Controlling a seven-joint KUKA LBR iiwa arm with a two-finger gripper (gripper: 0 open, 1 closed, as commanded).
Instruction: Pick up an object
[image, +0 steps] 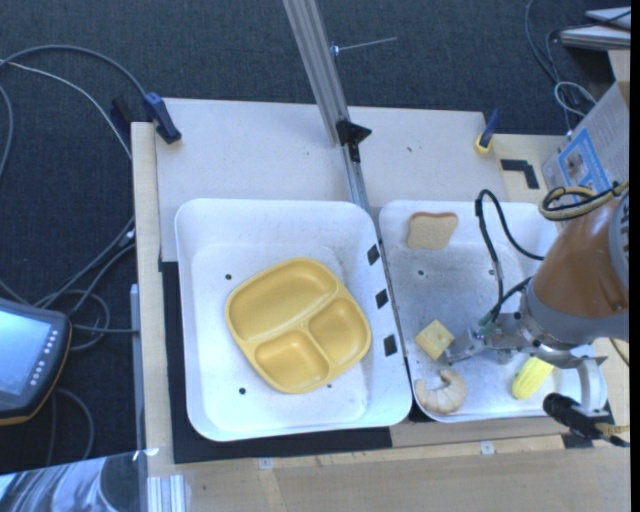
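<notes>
Worktop (250, 150): pale, speckled | claw (462, 350): partly hidden, spread unclear, beside yellow cube (434, 339) | tray (298, 325): glossy, three-compartment

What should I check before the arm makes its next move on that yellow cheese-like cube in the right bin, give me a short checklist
1. Gripper at the cheese cube: ok, its tip sits right beside the cube.
2. Cube between the fingers: cannot tell, the view is too small.
3. Cube free of neighbours: ok, the shrimp lies just below it, apart.
4. Corn cob clear of the arm: not ok, the wrist partly covers it.
5. Bread slice out of the way: ok, at the far end of the right bin.
</notes>
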